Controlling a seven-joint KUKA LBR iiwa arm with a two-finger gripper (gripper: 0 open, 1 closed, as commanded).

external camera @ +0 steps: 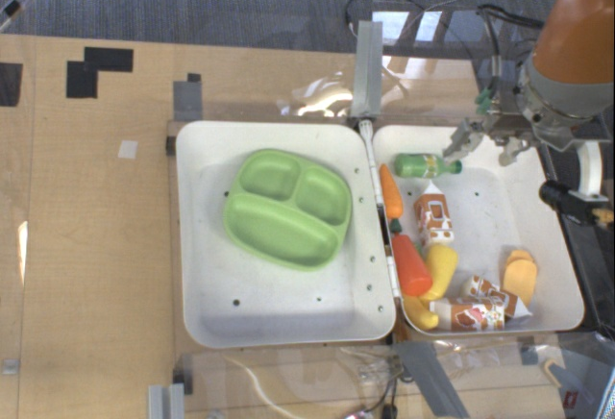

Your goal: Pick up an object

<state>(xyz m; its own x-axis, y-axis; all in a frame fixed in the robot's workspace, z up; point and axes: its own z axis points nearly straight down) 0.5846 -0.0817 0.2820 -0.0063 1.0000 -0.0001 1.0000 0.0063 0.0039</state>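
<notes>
We see the worktop (86, 215) carrying two shallow white bins side by side. The left bin (207, 311) holds a green divided plate (288, 208), lying flat near its middle. The right bin (557, 307) holds the small objects. A green bottle (423, 164) lies on its side near the far wall. Just beside the divider lies an orange carrot (389, 193), and nearer to us a red pepper (411, 266) touches a yellow banana (437, 278). Between carrot and banana stands a small orange-and-white carton (433, 218). Another carton of the same kind (473, 314) lies along the near wall, with a pale orange piece (520, 275) just beside it.

The arm (577, 33) reaches in from the right, over the far right corner of the right bin. Its claw (483, 140) hangs spread apart, one finger (455, 146) close to the bottle's cap end, though we cannot tell whether it touches. Nothing sits between the fingers; no object is lifted.
</notes>
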